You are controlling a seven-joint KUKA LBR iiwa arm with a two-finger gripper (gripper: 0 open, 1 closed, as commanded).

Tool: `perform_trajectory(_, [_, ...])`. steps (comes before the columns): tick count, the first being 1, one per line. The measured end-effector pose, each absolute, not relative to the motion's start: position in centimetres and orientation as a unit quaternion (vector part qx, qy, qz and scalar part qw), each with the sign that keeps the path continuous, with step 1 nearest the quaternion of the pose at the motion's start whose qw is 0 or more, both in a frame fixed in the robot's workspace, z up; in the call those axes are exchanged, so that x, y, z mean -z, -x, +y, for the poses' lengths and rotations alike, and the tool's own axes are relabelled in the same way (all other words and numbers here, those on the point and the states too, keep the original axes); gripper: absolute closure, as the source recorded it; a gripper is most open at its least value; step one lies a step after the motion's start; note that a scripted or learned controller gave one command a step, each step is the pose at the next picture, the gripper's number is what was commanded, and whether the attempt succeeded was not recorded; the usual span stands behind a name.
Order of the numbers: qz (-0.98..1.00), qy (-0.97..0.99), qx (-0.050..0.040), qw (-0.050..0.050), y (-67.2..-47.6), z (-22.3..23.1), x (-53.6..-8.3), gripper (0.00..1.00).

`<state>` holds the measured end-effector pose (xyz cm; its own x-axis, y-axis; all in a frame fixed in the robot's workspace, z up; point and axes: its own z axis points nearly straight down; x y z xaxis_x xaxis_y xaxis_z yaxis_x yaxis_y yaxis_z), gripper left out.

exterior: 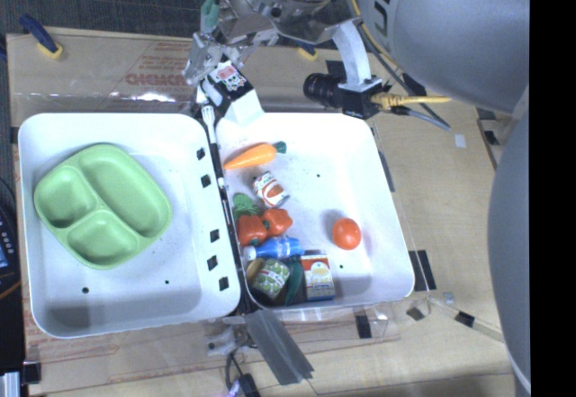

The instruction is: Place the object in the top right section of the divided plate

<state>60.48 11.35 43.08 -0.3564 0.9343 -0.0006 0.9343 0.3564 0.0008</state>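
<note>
Camera view: small printed packet [230, 80] sits right at the hand [214, 71], above the far end of the rim between the bins. Can't tell whether the hand is spread or pinching it. Green divided plate [99, 202] lies in the left bin [180, 278], well apart from the packet. Risk: if the grip is weak or absent, the packet likely drops onto the rim or back into the right bin [333, 161], missing the section. Clutter in the right bin: carrot [250, 155], tomato [346, 233], red pepper [265, 226], blue bottle [277, 248], carton [317, 276]. Nothing blocks the plate.
</note>
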Motion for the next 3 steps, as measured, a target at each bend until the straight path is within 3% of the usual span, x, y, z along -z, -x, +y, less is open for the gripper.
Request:
perform_trajectory(1, [0.782, -0.623, 0.0032, -0.002, -51.9, 17.3, -32.3, 1.0])
perform_trajectory(2, [0.645, -0.764, 0.0017, 0.0, -49.1, 21.0, -33.5, 1.0])
perform_trajectory(3, [0.645, -0.764, 0.0017, 0.0, -49.1, 21.0, -33.5, 0.0])
